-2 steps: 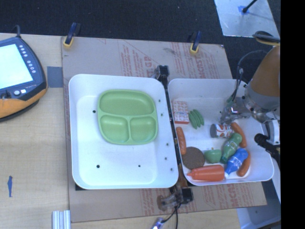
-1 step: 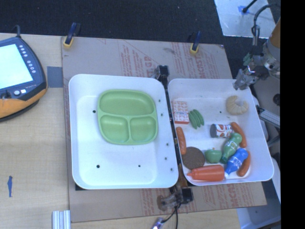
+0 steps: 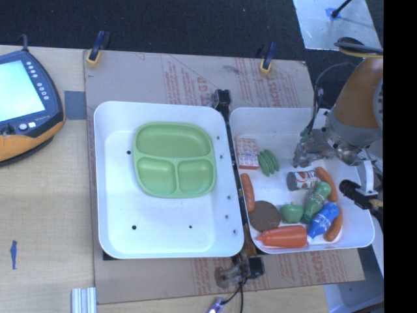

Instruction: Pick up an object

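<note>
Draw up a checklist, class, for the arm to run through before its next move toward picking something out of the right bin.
1. Pincer above right bin: ok.
2. Can just below pincer, within easy reach: ok.
3. Can free of neighbours: not ok, the green bottle lies close.
4. Something between the fingers: cannot tell.
5. Green tray in left bin, clear of the arm's path: ok.

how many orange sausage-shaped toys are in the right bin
3: one hot dog along the bin's left wall, one right of the small can, one beside the blue bottle. Others may be hidden beneath the pile.
</note>
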You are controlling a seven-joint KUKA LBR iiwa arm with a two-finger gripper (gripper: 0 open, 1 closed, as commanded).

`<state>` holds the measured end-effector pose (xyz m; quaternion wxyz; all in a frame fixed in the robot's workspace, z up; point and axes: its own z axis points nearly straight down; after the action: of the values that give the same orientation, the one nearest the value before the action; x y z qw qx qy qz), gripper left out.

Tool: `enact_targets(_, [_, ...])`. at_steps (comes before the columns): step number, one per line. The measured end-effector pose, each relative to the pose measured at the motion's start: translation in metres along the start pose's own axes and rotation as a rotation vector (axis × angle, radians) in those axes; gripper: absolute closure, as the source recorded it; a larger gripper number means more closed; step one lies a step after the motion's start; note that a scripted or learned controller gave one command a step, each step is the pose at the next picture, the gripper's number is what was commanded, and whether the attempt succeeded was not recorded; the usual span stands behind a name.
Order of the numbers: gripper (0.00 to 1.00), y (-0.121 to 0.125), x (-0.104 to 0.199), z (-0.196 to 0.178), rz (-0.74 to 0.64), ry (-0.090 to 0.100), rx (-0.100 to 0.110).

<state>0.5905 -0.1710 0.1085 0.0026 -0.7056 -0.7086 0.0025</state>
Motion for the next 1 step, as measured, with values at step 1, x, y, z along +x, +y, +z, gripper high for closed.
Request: enact_targets(1, [0.0, 0.0651, -0.0394, -0.1397, 0.0, -0.002, -0.007])
